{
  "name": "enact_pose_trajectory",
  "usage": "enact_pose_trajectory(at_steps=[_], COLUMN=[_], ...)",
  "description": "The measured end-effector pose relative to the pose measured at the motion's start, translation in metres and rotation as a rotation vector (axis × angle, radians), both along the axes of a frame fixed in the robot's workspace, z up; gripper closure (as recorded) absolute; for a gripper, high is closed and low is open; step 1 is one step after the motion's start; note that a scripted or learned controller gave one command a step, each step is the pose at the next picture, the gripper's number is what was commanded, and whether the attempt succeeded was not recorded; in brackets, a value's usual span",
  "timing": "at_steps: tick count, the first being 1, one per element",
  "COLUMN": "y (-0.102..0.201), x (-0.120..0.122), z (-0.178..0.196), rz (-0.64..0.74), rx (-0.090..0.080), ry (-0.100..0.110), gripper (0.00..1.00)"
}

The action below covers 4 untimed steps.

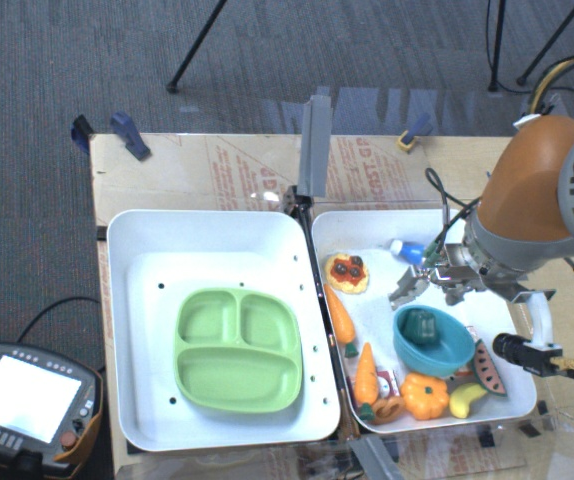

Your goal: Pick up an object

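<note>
The grey arm [542,198] comes in from the right, its orange band bulging wide above the wrist. The wrist angles down and to the left, cables looping off its upper side. The gripper [414,286] hangs low at the end, its metal fingers [405,290] splayed apart with nothing between them.

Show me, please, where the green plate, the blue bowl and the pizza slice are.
green plate [238,351]: camera view, middle of its large lower compartment.
blue bowl [457,350]: camera view, on its right inner wall.
pizza slice [348,273]: camera view, on its topped centre.
</note>
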State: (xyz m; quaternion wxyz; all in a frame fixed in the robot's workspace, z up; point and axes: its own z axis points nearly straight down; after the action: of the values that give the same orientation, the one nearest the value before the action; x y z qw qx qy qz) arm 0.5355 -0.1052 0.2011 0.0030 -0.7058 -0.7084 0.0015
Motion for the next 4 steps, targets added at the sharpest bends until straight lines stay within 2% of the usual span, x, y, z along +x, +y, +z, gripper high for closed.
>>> enact_pose_trajectory(at_steps=[1,2,3,4], y=[0.000,-0.024,-0.019,0.012], x=[0.000,-0.014,-0.039,-0.061], z=[0.000,-0.115,-0.047,-0.054], rz=[0.000,-0.172,0.075,0.212], rx=[0.000,0.000,0.000,0.002], ry=[0.000,-0.001,-0.005,0.000], gripper=[0.00,0.00,0.00,0.00])
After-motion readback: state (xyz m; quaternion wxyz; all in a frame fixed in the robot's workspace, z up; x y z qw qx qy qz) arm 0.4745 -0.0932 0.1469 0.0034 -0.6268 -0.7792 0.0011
